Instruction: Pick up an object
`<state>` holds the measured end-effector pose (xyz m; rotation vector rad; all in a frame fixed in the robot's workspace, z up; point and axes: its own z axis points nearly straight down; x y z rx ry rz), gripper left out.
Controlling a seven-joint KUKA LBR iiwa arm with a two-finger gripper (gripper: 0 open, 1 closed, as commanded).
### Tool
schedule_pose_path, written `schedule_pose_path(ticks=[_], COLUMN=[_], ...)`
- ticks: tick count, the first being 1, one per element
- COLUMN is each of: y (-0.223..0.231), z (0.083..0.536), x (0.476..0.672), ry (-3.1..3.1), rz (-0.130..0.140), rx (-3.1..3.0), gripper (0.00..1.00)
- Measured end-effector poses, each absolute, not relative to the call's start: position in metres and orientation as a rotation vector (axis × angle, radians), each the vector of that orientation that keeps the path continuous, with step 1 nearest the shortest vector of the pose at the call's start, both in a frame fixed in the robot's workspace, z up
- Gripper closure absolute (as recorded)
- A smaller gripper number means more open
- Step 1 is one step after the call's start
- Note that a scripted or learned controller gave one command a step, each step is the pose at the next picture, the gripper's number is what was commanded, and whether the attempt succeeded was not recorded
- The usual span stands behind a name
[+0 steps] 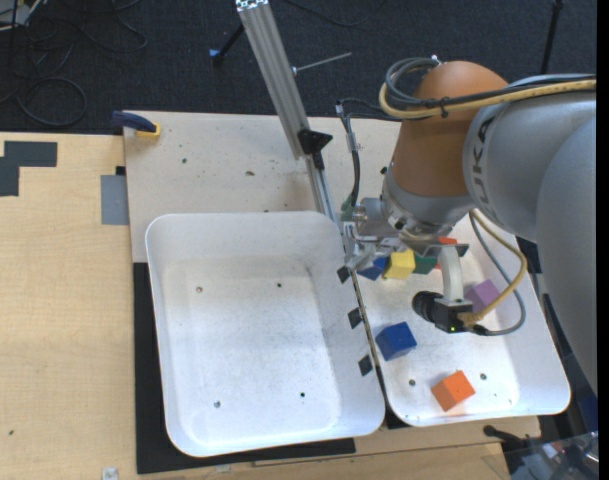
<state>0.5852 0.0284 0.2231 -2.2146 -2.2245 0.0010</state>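
My gripper hangs low over the far left part of the right bin, close to the wall shared with the left bin. Right beside it lies a yellow block with a small dark blue piece touching it. A blue cube sits nearer the front, close to the dividing wall. An orange cube rests near the front edge. A purple block lies to the right, partly behind a cable. The wrist hides the far part of this bin.
The left bin is a wide white tray beside the right one. A slanted aluminium rail rises behind both bins. Black clips line the dividing wall. The bulky arm covers the right side.
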Motion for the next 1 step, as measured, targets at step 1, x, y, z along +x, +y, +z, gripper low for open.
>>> schedule_pose_path(ticks=[1], y=[0.0650], z=[0.2272], x=[0.6083], ry=[-2.223], rz=[0.001], rx=[-2.219], gripper=[1.00])
